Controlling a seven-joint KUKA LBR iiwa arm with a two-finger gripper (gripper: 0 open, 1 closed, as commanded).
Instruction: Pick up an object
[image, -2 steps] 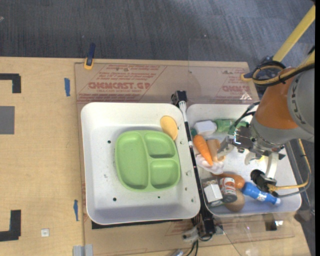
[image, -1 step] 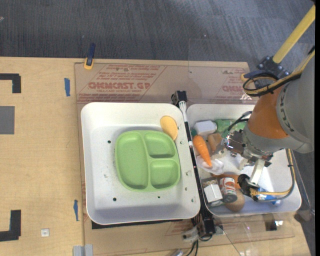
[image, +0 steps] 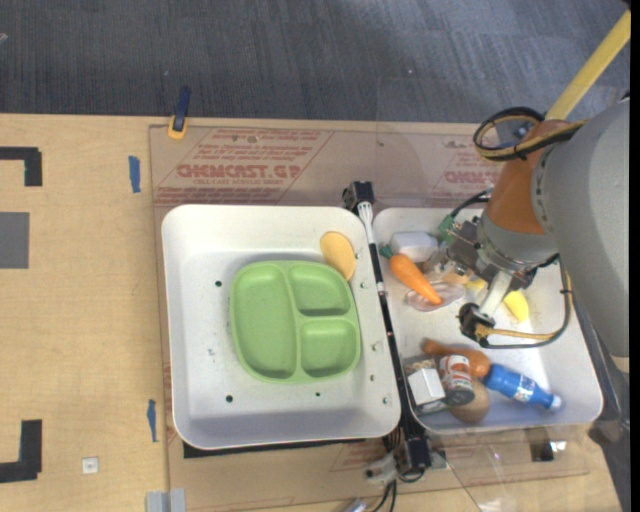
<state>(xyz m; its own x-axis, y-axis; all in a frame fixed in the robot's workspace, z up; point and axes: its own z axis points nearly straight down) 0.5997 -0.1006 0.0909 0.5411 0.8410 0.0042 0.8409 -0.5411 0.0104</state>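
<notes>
While the arm (image: 515, 200) reaches in from the right, its gripper (image: 462, 254) hangs low over the upper middle of the right bin (image: 575, 362). Whether the gripper is apart or together cannot be told from this slant, and nothing is seen clamped in it. Just to its left lies a carrot (image: 414, 280), pointing down and to the right, with a small white piece (image: 412, 243) just above it. A yellow piece (image: 516, 305) lies just to the gripper's lower right. Along the bin's near side sit a blue bottle (image: 520, 386) on its side, a red-and-white can (image: 459, 373), a brown rounded lump (image: 472, 402) touching the can, an orange-brown sausage shape (image: 452, 349) and a small grey box (image: 425, 385). The left bin (image: 200, 300) holds a green divided plate (image: 295, 320) in its middle and a yellow-orange oval piece (image: 339, 253) near its upper right corner.
</notes>
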